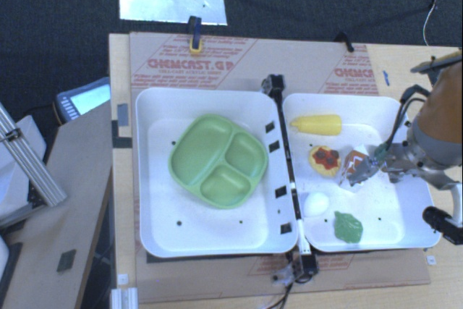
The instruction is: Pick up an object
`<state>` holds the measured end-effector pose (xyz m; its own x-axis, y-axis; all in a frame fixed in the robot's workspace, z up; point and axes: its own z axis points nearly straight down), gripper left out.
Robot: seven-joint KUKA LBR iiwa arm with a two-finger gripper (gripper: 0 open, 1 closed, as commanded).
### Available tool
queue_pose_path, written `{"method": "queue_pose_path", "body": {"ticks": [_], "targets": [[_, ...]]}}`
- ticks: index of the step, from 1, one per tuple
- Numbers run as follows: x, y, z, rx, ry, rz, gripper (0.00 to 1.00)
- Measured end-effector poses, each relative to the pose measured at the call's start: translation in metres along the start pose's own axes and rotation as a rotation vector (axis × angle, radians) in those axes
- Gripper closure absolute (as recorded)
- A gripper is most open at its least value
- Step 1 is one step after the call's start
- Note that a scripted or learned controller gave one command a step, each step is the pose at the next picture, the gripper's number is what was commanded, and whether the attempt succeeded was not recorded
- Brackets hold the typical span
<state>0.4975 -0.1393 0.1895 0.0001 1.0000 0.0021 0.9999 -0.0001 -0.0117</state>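
My gripper (362, 168) reaches in from the right and sits low over the middle of the right bin (387, 108). A small orange and white object (352, 164) lies right at its tip; whether it is held is unclear. Just left of it is a round yellow toy with red spots (325, 159). A yellow banana-shaped piece (316, 125) lies toward the bin's back. A white egg (315, 204) rests near the front left corner, and a green leafy piece (348, 227) sits at the front.
The left bin (155, 228) holds a green divided plate (218, 161). A black-clipped divider (283, 155) separates the two bins. The arm's grey body (438, 148) covers the right bin's right side. Cardboard (239, 61) lies under both bins.
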Motion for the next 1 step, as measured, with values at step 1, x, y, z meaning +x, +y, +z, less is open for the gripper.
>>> {"method": "queue_pose_path", "body": {"ticks": [1], "targets": [[0.0003, 0.0031, -0.006, -0.013, -0.003, -0.003, 0.0]]}}
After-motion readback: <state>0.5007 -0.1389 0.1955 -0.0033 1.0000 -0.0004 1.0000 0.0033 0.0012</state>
